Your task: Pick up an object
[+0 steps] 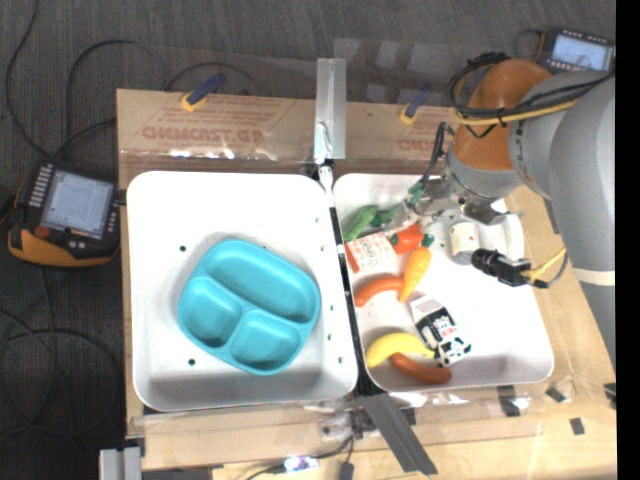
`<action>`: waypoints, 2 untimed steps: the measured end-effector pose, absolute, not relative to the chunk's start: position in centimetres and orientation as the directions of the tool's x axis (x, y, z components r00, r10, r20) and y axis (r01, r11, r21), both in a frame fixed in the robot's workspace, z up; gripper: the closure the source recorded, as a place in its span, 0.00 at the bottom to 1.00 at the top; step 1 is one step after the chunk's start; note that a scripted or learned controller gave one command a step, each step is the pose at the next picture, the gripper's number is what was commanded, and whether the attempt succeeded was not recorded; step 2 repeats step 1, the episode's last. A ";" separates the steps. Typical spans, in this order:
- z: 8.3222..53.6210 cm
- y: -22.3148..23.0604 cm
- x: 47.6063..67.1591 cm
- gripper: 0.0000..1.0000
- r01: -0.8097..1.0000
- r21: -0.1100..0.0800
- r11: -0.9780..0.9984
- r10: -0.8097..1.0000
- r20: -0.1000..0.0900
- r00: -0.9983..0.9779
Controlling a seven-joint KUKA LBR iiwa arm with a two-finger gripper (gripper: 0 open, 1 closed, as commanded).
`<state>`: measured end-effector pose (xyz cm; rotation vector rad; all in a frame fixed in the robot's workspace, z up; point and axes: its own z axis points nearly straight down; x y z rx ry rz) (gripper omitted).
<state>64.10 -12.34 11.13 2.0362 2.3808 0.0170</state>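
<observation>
The right bin (520, 318) holds several toy foods: a green vegetable (368, 218), a red and white carton (368, 252), a small red piece (406, 236), an orange carrot (415, 271), an orange sausage shape (374, 290), a cow-patterned milk carton (439, 331), a yellow banana (393, 347) and a red sausage (421, 371). My gripper (420, 206) hangs low over the back of this bin, just above the red piece and right of the green vegetable. Nothing can be seen held in it.
The left bin (160, 218) carries a blue three-compartment plate (250, 303). A metal divider (330, 108) stands behind the bins' shared wall. The grey arm with its orange band (500, 118) and a cable (540, 268) cross the right bin's back right corner.
</observation>
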 end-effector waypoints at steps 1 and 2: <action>22.4 -4.7 64.5 1.00 0.982 0.000 0.187 0.982 -0.001 -0.187; 22.4 -4.7 64.5 1.00 0.982 0.000 0.187 0.982 -0.001 -0.187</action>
